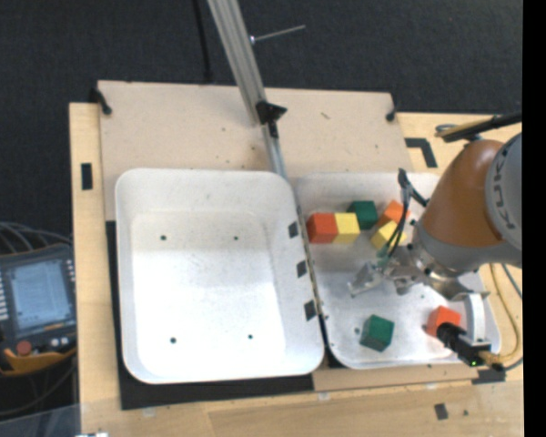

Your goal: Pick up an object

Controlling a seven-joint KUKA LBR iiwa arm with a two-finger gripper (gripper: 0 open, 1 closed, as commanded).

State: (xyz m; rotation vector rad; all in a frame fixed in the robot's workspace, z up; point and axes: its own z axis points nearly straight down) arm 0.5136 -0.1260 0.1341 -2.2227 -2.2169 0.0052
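Note:
The right bin [341, 353] holds several blocks. A red block [321, 227], a yellow block [347, 226] and a green block [364, 214] sit in a row near its far left. Just right of them are an orange block [393, 212] and a second yellow block [383, 236], partly behind cables. Another green block [377, 332] lies alone near the front. An orange-red block [443, 320] sits at the front right. My gripper [369, 279] hangs low over the bin's middle, between the row and the front green block, with nothing visibly in it.
The left bin [209, 276] is bare white. A slanted aluminium pole [241, 53] rises from the bins' far junction. A teach pendant [32, 299] lies off the bench at left. The arm's body [469, 208] covers the right bin's right side.

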